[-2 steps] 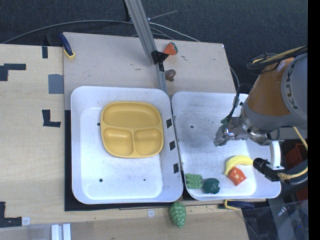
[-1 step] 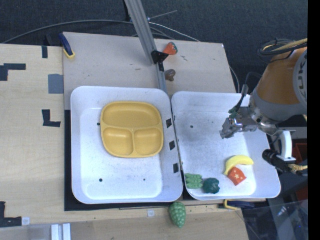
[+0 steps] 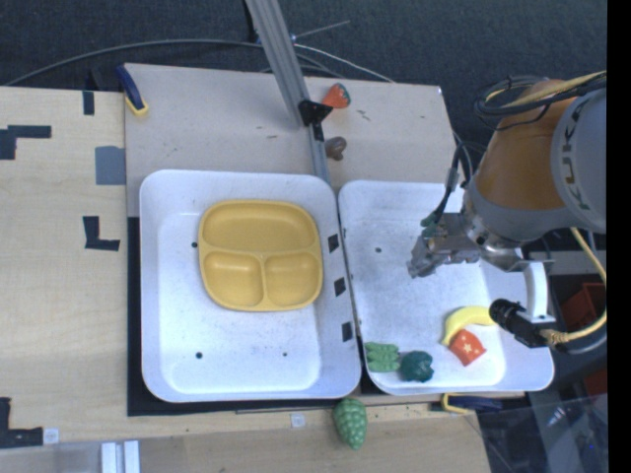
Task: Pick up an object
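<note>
In the camera view, the right bin (image 3: 394, 215) serves as the landmark. The gripper (image 3: 426, 262) hangs over the middle of this bin, above bare floor, with the grey arm (image 3: 537, 166) reaching in from the bin's right side. The jaw opening cannot be told from this angle, and no object is seen between them. The candidate objects lie along the near edge of the right bin: a yellow banana (image 3: 467, 316) and a red block (image 3: 467, 347) touching it in the near right corner, and a green toy (image 3: 383, 357) with a darker green piece (image 3: 417, 366) just beside it toward the near left corner. All four are well apart from the gripper. A yellow divided plate (image 3: 261, 254) rests in the left bin (image 3: 158, 264), beside the landmark. The step in hand appears to be the approach, with no grasp made. The next move likely calls for travel toward the near edge, alignment over one object, and descent.
</note>
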`<state>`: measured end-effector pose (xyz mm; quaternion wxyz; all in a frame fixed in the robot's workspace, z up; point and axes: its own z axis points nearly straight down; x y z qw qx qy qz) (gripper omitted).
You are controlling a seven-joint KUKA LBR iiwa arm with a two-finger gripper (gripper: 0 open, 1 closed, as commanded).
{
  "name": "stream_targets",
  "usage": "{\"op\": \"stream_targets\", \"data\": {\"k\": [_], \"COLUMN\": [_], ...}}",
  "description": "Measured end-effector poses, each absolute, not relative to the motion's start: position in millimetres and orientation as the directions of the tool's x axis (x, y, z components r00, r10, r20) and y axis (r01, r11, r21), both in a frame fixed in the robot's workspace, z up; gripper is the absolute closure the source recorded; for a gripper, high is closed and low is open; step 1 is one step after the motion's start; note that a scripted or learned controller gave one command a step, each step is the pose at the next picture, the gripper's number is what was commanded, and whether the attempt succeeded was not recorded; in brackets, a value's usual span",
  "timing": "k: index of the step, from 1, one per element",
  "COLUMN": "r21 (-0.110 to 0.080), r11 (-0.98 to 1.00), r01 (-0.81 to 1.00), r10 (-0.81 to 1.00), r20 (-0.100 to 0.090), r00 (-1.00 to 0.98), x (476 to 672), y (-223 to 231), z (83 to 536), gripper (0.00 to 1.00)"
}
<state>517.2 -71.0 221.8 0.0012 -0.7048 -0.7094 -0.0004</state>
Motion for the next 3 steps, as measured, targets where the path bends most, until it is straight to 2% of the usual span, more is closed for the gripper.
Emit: {"op": "stream_targets", "data": {"k": [1,2,3], "r21": [-0.002,-0.003,-0.002], "r11": [0.008,0.007,0.009], "r01": [1.000,1.000,1.000], "r10": [1.000,1.000,1.000], "r20": [0.002,0.001,0.002], "r00": [-0.008,-0.007,-0.009], "x": [522.5,513.3,503.9], "y": [-15.5,36.2,96.6], "z": [221.2,212.0,224.6], "gripper": [1.00,1.00,1.00]}}
